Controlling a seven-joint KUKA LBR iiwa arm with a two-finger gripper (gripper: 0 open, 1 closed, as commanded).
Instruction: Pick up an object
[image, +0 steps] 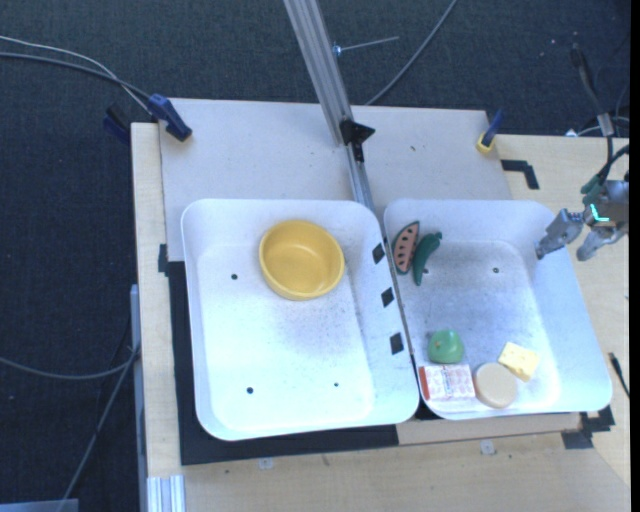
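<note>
While the grey two-finger gripper (567, 243) hangs over the right rim of the right-hand shallow white bin (560, 330), at about three o'clock in the view, its two fingers (553, 240) are spread apart with nothing between them, apparently ready for a descent not yet begun. Every candidate for the pick lies on the bin floors. Most crowd the right-hand bin: a watermelon-slice toy (403, 246) and a dark green leafy piece (426, 252) touch each other at the eleven o'clock corner, pressed near the divider, while a green rounded toy (446, 347), a red-and-white flat packet (447, 382), a pale round disc (495, 385) and a yellow cheese-like wedge (518, 360) cluster along the six o'clock edge. That bunching probably makes a clean grasp harder, since neighbours leave little room for the fingers. By contrast, a yellow plastic bowl (301, 259) sits alone, upright, toward twelve o'clock in the left-hand white bin (230, 400), well apart from everything. Both bins rest side by side on the pale tabletop (260, 150).
</note>
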